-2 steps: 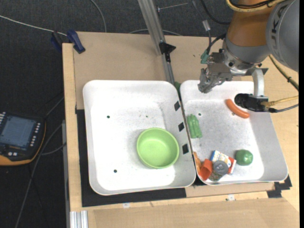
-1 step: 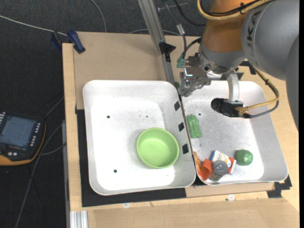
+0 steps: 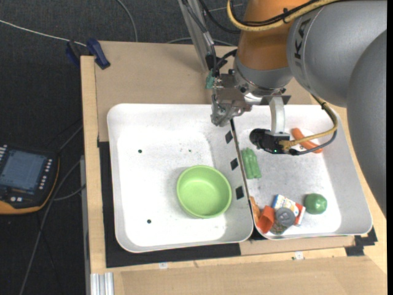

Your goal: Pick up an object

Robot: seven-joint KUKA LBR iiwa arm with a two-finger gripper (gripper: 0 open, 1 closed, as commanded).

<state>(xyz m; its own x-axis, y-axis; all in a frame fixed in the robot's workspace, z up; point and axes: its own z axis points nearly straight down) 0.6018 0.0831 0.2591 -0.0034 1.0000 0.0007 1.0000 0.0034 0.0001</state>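
Reaches in from the right, orange-banded wrist tilted downward, gripper [image 3: 222, 117] low near mid-frame; finger spacing too small to judge.

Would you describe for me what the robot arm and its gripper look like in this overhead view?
The arm is bulky, rounded and glossy grey, with a wide orange band above the wrist and part of a dark letter on the grey shell. A yellow-and-black cable loops over the orange section, and another curves down the wrist's right side. The gripper is a small, boxy grey metal assembly under the wrist.
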